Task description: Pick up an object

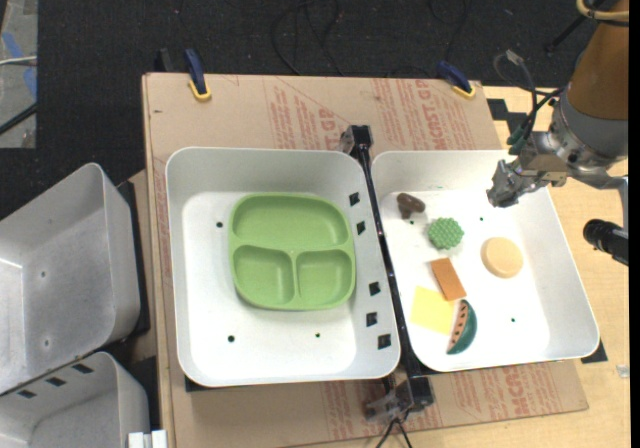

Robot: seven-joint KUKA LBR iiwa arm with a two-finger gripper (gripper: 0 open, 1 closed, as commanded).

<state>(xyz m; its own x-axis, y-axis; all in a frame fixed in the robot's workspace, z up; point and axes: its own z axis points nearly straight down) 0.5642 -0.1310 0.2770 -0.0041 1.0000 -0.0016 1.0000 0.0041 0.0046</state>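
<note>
Two white bins side by side on a brown board (300, 106). In the left bin (190, 186), a green tray (293, 251) with three parts, lying flat in the middle. In the right bin (545, 321), six small things to pick from, all on the left half and middle. Near the top, a brown lump (410, 203). Just below and to its right, a green ball (445, 232) with bumps. Below that, an orange block (449, 278), tilted a bit. Touching the block's lower end, a yellow square (432, 309), flat on the floor of the bin. Just beside the square, on its right, a melon slice (462, 326) with a green rim and a red face with dark seeds. To the right of the ball and block, apart from both, a round tan disc (502, 257). Grey arm (600, 116) with an orange band, coming in from the right. Dark gripper (508, 186) over the top right part of the right bin, up and to the right of the ball, above the disc in the view, well apart from the lump. Open or closed: cannot tell, too dark and small. Two clamps with yellow tips on the far edge of the board, one on the left (198, 78) and one on the right (458, 82). Off the board to the left, two grey tubs (60, 266). Black floor with wires (330, 26) behind.
</note>
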